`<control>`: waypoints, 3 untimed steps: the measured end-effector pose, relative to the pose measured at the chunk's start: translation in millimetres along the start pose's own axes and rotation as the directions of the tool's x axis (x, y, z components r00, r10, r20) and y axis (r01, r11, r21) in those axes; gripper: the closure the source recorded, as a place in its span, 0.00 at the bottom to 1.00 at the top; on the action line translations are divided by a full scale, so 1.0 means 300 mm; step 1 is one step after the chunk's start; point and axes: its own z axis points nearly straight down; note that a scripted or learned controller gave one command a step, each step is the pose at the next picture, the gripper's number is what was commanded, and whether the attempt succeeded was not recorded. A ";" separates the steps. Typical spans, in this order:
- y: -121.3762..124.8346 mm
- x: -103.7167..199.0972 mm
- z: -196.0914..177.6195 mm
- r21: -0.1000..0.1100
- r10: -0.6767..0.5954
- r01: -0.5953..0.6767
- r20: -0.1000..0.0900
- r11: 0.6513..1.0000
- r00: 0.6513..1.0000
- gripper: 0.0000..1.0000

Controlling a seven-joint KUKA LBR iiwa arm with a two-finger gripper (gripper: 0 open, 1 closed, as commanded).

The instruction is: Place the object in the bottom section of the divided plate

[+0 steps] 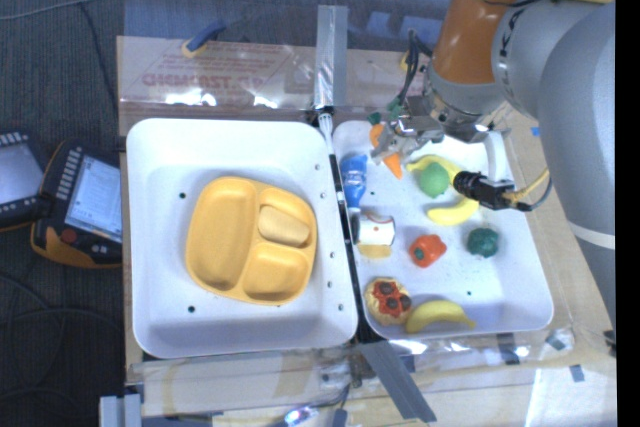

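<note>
overhead, the pincer hovers by the right bin's far rim, grip state unclear, above the carrot.

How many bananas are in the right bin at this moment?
2. One banana lies near the bin's front edge, beside the small pizza. The other banana lies mid-bin, just below the green apple. The arm covers the bin's far corner, so another could be hidden.
</note>
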 end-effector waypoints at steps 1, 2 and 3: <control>-0.076 0.210 0.000 -0.001 0.004 -0.004 -0.005 1.000 1.000 1.00; -0.367 0.471 0.002 0.006 0.337 -0.337 -0.007 0.941 0.941 1.00; -0.367 0.470 0.002 0.006 0.337 -0.337 -0.007 0.941 0.941 0.00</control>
